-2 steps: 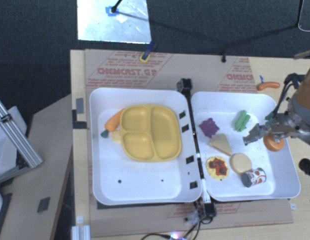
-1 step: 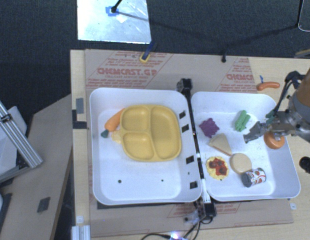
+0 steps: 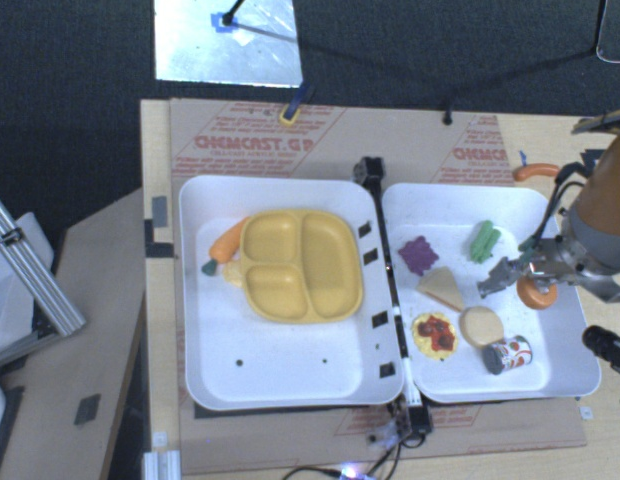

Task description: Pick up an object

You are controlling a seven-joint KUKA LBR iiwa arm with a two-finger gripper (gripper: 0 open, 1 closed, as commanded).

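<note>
While the end effector [image 3: 498,276] hovers, grip state unclear, cheese wedge [image 3: 443,288] just left, round bread [image 3: 480,324] below.

red "chemcast gp" print, upside down, repeated on brown protective sheet [image 3: 390,148] under bins; other print illegible.

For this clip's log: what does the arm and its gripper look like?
The arm is grey with an orange band above the wrist. Dark cables loop along its upper side. The gripper is a grey metal piece with dark fingers, sitting over the right bin. No markings are readable.
</note>
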